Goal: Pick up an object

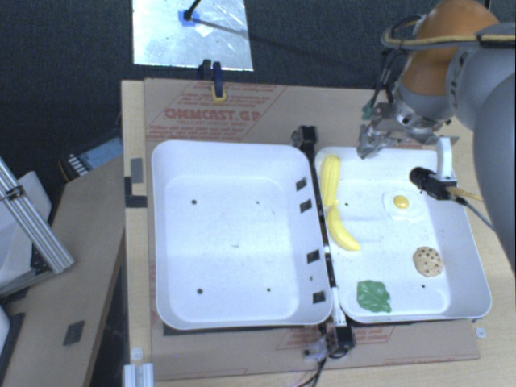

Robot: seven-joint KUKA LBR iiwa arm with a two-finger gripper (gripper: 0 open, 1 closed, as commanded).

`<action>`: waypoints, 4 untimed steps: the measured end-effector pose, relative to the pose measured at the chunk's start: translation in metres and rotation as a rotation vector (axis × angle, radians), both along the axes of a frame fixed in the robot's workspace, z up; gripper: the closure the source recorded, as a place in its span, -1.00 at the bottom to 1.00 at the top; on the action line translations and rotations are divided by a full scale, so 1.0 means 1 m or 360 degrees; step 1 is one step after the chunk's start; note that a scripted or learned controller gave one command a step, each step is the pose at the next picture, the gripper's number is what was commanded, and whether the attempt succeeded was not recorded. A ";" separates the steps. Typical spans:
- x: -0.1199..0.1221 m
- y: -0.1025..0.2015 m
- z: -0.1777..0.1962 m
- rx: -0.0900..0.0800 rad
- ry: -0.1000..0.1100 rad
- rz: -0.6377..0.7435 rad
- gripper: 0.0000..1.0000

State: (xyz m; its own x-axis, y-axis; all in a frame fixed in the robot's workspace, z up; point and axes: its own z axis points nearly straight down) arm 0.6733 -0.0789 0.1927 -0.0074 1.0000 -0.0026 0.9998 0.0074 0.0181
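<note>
Grey arm bent downward, pincer lowered

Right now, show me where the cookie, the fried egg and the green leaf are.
cookie point(427, 261), camera view, middle of its top face
fried egg point(401, 203), camera view, on the yolk
green leaf point(374, 296), camera view, its centre

Bins: smooth white plastic, slight sheen. Bench: matt brown cardboard, red print. Banana: glossy yellow plastic. Foil sheet: crinkled, shiny. Gripper: dull grey metal.
</note>
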 end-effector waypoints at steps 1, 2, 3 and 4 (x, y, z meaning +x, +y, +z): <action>-0.053 0.002 0.026 0.0004 0.0024 -0.0012 1.00; -0.016 0.023 -0.010 0.0004 0.0027 -0.0001 1.00; -0.002 0.054 0.094 0.0005 0.0007 0.0002 1.00; -0.053 0.054 -0.015 0.0005 0.0046 -0.0011 1.00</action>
State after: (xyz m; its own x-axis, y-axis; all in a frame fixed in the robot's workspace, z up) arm 0.6202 -0.0250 0.1781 -0.0002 1.0000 0.0009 0.9999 0.0003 -0.0105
